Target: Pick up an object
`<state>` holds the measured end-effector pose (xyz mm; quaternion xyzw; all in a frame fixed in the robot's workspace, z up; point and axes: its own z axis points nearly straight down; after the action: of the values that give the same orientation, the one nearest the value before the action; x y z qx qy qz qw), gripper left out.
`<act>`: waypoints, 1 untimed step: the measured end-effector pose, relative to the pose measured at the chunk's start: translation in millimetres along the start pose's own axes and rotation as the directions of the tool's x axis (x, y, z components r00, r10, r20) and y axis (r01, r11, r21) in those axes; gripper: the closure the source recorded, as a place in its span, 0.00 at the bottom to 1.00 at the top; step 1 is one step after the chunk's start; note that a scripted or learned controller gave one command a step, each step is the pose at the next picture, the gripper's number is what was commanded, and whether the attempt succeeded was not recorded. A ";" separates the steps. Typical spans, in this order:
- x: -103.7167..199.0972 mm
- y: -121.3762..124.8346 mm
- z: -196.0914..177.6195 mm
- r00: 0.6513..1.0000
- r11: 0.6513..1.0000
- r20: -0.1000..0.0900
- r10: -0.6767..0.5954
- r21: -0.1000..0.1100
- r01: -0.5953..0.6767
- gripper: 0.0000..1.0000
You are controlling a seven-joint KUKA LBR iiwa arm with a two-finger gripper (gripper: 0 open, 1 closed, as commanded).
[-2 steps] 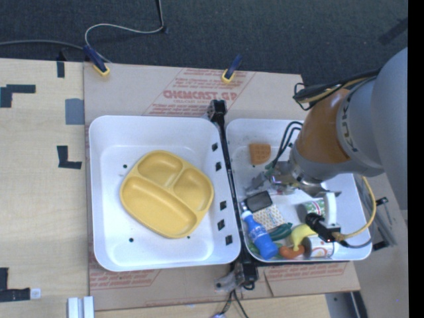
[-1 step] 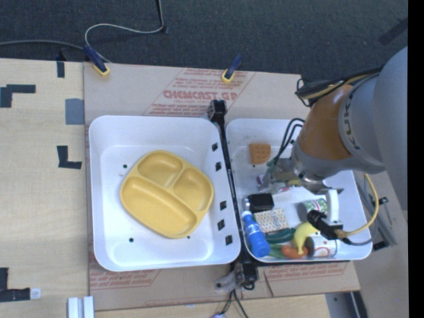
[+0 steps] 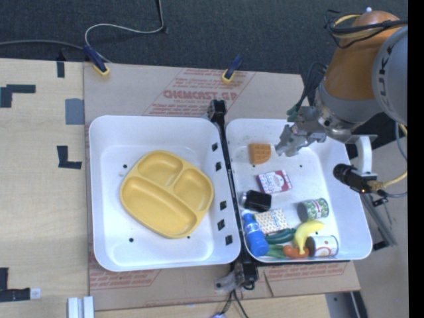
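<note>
The grey and orange arm (image 3: pixel 368 58) is running off the picture's right edge, its base cut away. The hand (image 3: pixel 291 142) is showing as a blurred grey shape, its tip too unclear to read. In the right white bin (image 3: pixel 344 240), a yellow plastic banana (image 3: pixel 307 233) is overlapping an orange carrot-like piece (image 3: pixel 295 250), hiding part of it.

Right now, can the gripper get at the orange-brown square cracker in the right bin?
Probably yes: the gripper hangs just right of the orange-brown square cracker, which lies alone on bare bin floor.
</note>
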<state>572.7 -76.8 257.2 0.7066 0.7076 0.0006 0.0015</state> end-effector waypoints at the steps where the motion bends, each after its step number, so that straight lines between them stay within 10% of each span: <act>1: -0.1 -0.7 1.2 1.000 1.000 0.000 0.000 0.003 0.000 0.00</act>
<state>572.1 -76.9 256.0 0.7066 0.7076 -0.0006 0.0003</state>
